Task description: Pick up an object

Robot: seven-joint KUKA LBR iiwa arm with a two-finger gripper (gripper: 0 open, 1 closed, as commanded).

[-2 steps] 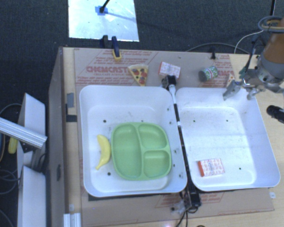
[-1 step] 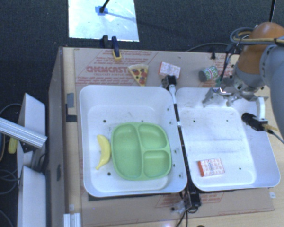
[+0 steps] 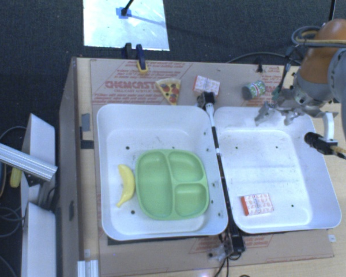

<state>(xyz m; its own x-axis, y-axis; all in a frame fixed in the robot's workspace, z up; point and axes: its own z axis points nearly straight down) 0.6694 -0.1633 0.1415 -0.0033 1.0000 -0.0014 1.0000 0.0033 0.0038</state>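
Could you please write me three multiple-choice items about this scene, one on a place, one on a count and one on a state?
1. Where does the banana lie?
A. left bin, beside the green tray
B. right bin
C. on the board behind the bins

2. How many compartments does the green tray have?
A. two
B. three
C. five

3. How is the hand placed?
A. over the right bin's far edge
B. low over the green tray
C. over the banana

Answers: 1 A, the banana lies against the tray's left side in the left bin. 2 B, three hollows show. 3 A, it hangs above the right bin rim.
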